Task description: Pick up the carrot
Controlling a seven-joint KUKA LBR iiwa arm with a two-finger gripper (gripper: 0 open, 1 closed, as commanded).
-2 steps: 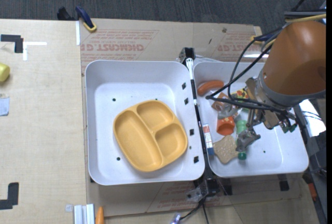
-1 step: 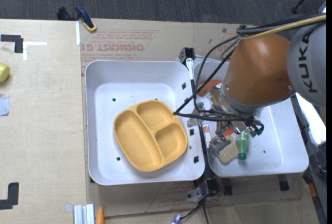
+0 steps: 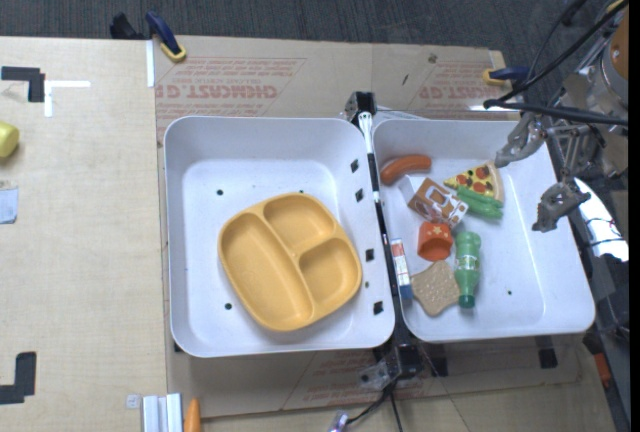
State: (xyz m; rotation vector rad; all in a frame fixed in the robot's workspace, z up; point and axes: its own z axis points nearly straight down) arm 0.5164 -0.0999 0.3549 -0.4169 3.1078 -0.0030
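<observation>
The gripper (image 3: 540,182) hangs at the right bin's (image 3: 560,310) far edge, fingers spread and holding nothing. The carrot (image 3: 435,240) lies well apart among toy food near the bin's left wall, awaiting approach.

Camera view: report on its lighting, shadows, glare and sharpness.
Camera view: even, soft light; faint shadows only under the yellow divided plate and the toys in the right bin; mild sheen on the white rim of the left bin, no harsh glare; the claw at the right edge looks slightly soft, and small toys such as the orange piece lack fine detail.
</observation>
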